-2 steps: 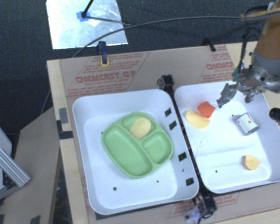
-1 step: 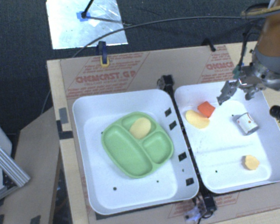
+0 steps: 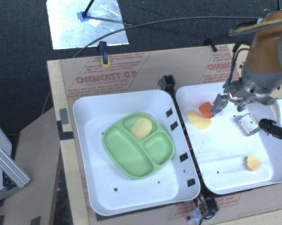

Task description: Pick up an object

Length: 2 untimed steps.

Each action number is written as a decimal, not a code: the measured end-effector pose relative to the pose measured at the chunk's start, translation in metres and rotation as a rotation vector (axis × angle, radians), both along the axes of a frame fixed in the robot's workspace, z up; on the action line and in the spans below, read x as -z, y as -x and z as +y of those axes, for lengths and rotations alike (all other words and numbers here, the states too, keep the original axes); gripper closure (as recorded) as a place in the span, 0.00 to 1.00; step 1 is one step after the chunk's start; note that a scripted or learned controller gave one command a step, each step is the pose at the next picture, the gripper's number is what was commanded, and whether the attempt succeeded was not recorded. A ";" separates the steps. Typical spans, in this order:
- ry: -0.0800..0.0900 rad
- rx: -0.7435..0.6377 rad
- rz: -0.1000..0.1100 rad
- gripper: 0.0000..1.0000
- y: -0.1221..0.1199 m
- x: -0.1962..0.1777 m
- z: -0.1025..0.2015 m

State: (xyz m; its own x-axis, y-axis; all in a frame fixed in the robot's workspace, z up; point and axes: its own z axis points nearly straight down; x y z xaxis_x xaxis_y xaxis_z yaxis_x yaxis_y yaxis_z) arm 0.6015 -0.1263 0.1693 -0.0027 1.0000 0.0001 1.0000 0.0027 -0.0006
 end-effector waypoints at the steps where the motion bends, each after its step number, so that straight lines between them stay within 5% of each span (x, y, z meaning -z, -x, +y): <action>1: -0.001 -0.002 0.002 0.00 -0.006 0.060 0.004; 2: 0.000 0.001 0.000 0.00 -0.006 0.085 0.004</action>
